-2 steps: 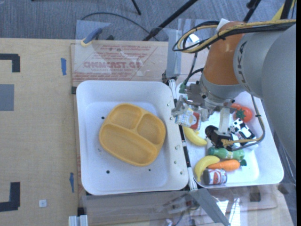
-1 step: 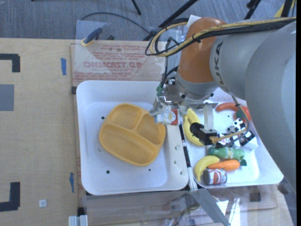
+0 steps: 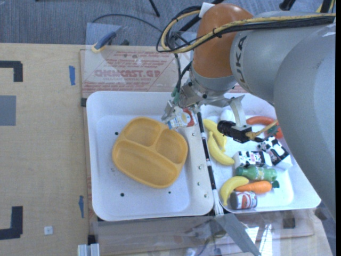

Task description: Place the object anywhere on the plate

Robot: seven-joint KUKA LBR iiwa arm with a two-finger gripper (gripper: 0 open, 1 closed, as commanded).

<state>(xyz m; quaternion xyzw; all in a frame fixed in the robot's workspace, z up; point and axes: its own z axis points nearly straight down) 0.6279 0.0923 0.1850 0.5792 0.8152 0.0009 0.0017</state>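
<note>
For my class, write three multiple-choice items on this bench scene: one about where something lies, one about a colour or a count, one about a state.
1. Where does the plate lie?
A. In the left bin
B. In the right bin
C. On the wooden bench outside both bins

2. What colour is the plate?
A. Blue
B. Yellow-orange
C. White

3. What lies in the plate's compartments?
A. A carrot
B. A can
C. Nothing yet

Answers:
1. A: the plate rests on the floor of the left bin, while the right bin holds the toy food.
2. B: the plate is yellow-orange against the white bin.
3. C: all three compartments are bare; the carrot and the can lie in the right bin, and the gripper sits above the plate's upper right edge.
</note>
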